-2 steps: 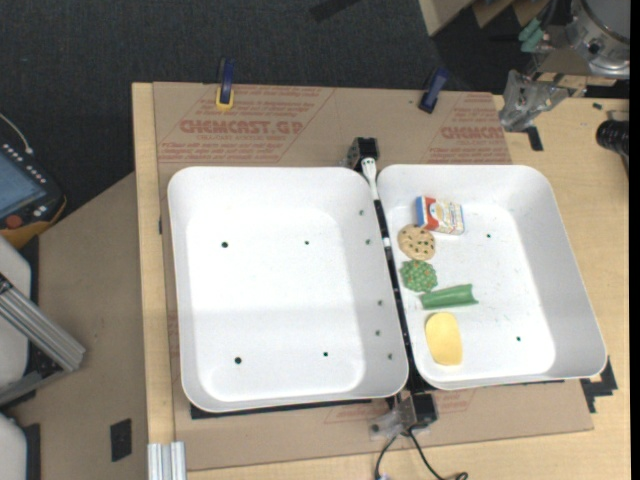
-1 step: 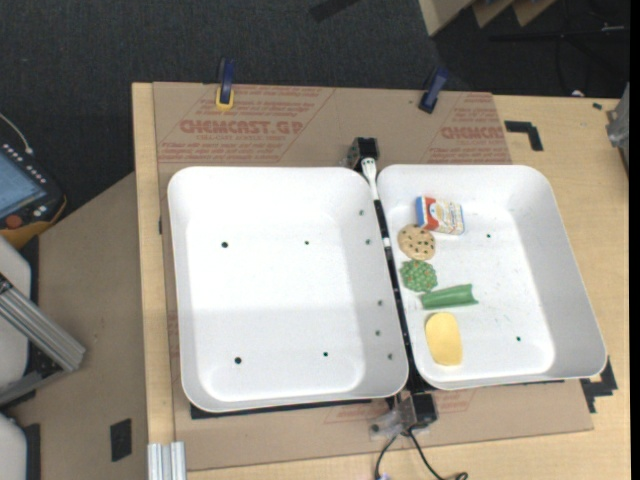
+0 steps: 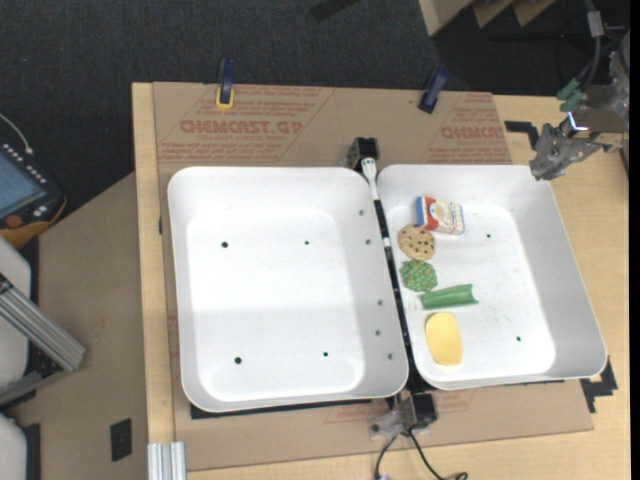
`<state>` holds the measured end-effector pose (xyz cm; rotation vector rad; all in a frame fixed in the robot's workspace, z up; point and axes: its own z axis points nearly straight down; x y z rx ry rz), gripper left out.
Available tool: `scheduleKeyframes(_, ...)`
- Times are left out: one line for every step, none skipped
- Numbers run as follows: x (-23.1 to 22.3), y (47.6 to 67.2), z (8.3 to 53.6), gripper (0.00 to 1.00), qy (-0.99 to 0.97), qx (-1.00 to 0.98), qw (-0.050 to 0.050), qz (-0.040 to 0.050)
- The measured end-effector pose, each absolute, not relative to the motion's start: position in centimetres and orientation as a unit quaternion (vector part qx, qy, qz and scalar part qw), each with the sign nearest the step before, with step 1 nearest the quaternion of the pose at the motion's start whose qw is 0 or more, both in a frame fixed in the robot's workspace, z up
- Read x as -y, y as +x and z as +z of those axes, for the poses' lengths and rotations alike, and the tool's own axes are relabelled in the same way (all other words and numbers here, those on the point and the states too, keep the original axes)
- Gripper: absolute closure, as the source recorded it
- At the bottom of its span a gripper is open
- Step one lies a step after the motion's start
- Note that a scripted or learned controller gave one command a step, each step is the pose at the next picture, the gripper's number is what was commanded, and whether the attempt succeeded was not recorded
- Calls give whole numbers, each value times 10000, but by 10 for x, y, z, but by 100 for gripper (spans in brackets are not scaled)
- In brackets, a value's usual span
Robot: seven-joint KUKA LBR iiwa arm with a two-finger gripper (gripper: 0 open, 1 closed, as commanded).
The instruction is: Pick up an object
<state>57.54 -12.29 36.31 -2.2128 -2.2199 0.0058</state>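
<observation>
two white bins (image 3: 190, 268), five small objects (image 3: 440, 216)

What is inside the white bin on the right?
The right bin holds five small things near its left wall: a little carton, a cookie, a round green piece, a green pod and a yellow lump. Whatever lies beneath them is covered.

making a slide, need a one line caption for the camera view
Claw hovers over the right bin's far corner; five small objects lie along its left side.
</observation>
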Motion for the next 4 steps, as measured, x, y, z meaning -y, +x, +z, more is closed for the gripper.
scheduleKeyframes(34, 551, 325, 100, -7040, 7102, 38, 9)
scheduleKeyframes(-1, 505, 365, 100, -7054, 7088, -4, -18)
scheduleKeyframes(-24, 496, 396, 100, -7058, 7084, -18, -25)
scheduleKeyframes(-43, 485, 368, 100, -7063, 7079, 17, 14)
